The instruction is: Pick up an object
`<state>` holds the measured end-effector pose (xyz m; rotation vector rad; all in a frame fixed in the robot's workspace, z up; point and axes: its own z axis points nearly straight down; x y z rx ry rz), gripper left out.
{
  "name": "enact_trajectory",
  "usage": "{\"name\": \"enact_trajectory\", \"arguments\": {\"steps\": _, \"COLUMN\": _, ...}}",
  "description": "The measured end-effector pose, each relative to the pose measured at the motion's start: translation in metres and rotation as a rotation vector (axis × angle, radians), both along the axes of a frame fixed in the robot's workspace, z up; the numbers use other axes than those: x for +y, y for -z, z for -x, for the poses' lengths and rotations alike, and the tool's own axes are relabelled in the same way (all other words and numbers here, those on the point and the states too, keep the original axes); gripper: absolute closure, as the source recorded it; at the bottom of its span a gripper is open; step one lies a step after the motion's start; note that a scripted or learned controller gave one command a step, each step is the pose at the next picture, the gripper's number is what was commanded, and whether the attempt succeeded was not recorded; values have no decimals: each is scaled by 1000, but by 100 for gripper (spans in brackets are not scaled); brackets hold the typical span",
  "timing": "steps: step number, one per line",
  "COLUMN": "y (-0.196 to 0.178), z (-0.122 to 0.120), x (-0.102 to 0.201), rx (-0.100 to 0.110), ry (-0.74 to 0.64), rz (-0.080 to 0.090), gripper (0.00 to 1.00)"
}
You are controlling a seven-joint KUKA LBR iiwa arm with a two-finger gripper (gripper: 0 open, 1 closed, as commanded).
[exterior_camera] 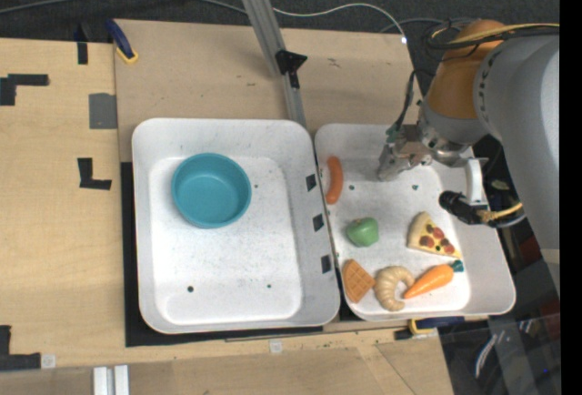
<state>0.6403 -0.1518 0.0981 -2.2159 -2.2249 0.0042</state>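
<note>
Choosing a toy from the right bin [491,302].
My gripper [393,167] hangs with nothing held, sausage [334,179] at nine o'clock; its grip I cannot tell.

Single fixed camera, mounted above the bench [55,166], angled downward at a slant. Both white bins fall fully within frame, the left bin [145,229] near centre, the right bin [486,293] toward the right. The arm [509,75] enters from the right side. Moderate distance
</note>
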Motion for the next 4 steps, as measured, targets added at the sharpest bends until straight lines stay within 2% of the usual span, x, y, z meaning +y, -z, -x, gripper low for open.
{"name": "enact_trajectory", "arguments": {"steps": 2, "y": -87, "z": -5, "x": 4, "rx": -6, "ry": 2, "rz": -1, "gripper": 100}}
{"name": "enact_trajectory", "arguments": {"steps": 3, "y": -116, "z": -5, "x": 5, "rx": -5, "ry": 2, "rz": -1, "gripper": 100}}
{"name": "enact_trajectory", "arguments": {"steps": 4, "y": -117, "z": 21, "x": 47, "rx": -1, "ry": 0, "rz": -2, "gripper": 100}}
